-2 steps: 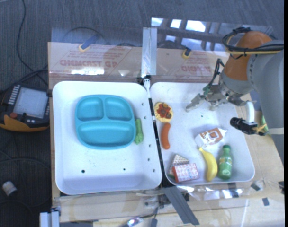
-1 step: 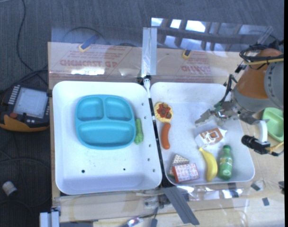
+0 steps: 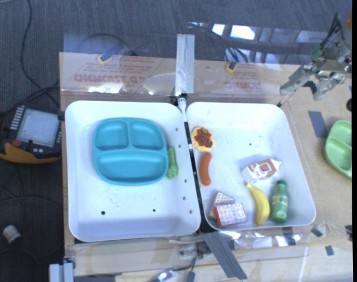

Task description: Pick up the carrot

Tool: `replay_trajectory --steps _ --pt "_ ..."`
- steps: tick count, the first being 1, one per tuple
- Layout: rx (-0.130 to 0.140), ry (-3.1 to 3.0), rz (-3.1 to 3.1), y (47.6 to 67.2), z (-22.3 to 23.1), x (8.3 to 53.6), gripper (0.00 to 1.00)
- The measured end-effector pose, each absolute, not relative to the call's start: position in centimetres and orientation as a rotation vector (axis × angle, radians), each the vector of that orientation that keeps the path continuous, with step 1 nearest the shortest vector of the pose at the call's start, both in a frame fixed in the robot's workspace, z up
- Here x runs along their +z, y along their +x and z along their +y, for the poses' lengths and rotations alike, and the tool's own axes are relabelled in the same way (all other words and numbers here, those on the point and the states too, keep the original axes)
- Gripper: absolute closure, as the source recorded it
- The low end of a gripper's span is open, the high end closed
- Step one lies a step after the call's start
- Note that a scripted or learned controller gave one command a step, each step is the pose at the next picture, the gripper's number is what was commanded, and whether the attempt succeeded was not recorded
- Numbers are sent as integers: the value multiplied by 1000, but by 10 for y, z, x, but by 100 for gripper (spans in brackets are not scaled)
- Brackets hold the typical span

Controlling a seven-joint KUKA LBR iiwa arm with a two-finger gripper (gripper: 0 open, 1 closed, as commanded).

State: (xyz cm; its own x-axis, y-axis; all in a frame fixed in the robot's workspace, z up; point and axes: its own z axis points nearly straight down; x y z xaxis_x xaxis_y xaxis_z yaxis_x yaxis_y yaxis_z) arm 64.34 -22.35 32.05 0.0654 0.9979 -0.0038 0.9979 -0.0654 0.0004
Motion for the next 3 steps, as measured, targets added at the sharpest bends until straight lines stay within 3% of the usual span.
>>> replay_trajectory --steps 1,2,3 --pt "-3 1943 2470 604 -205 197 0" --pt "5 1881 2502 585 -150 90 0" --pt "19 1990 2427 636 -215 92 0"
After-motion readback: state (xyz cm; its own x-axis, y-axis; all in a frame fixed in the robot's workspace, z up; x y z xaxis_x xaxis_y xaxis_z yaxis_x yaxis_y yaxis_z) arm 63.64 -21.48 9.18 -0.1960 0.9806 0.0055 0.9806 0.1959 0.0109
